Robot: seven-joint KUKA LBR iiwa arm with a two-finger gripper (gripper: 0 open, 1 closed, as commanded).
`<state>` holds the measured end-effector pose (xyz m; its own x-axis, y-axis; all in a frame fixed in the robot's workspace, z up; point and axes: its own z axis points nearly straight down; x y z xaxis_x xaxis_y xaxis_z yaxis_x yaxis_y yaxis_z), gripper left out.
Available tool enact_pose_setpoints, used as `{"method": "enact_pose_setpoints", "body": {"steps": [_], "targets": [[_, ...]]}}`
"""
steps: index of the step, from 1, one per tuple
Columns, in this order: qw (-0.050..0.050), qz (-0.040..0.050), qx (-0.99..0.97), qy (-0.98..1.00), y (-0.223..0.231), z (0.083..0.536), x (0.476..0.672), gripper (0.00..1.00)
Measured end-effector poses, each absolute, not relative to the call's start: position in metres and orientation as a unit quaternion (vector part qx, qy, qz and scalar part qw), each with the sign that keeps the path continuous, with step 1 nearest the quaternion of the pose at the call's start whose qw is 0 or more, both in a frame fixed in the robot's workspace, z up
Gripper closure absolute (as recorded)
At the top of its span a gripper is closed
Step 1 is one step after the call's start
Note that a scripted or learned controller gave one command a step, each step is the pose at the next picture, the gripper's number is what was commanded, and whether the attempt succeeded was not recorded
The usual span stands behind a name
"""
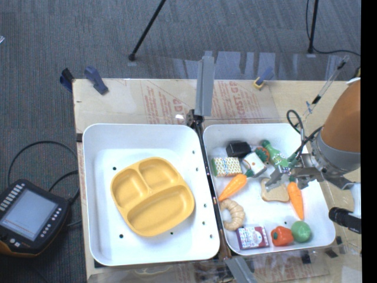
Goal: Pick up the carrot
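Observation:
Two orange carrots lie in the right bin point(321, 214). One carrot point(232, 186) lies slanted near the bin's left wall. The other carrot point(296, 201) points down toward the front, next to a slice of toast point(274, 194). My gripper point(284, 178) hangs over the middle of this bin, just above the toast and the green top of the second carrot. Its fingers look open with nothing between them. The arm's grey wrist and orange band point(344, 119) come in from the right.
The right bin also holds a black block point(238, 148), a green bottle point(272, 152), a cracker packet point(227, 166), a beige pastry point(234, 214), a red packet point(251, 237), a red pepper point(282, 236) and a green lime point(301, 232). A yellow divided plate point(153, 196) sits in the left bin.

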<state>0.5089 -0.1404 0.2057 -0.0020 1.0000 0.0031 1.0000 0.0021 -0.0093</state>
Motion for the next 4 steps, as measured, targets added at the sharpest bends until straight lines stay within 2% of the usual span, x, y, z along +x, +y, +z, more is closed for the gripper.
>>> {"method": "enact_pose_setpoints", "body": {"steps": [1,2,3,4], "targets": [[0.003,0.0006,-0.765,-0.645,-0.172,0.101,0.536,0.0],[0.007,-0.0039,-0.738,-0.675,-0.199,0.106,0.501,0.0],[0.001,-0.0002,-0.739,-0.674,-0.21,0.177,0.477,0.0],[0.003,-0.0009,-0.737,-0.676,-0.206,0.088,0.527,0.0]]}}
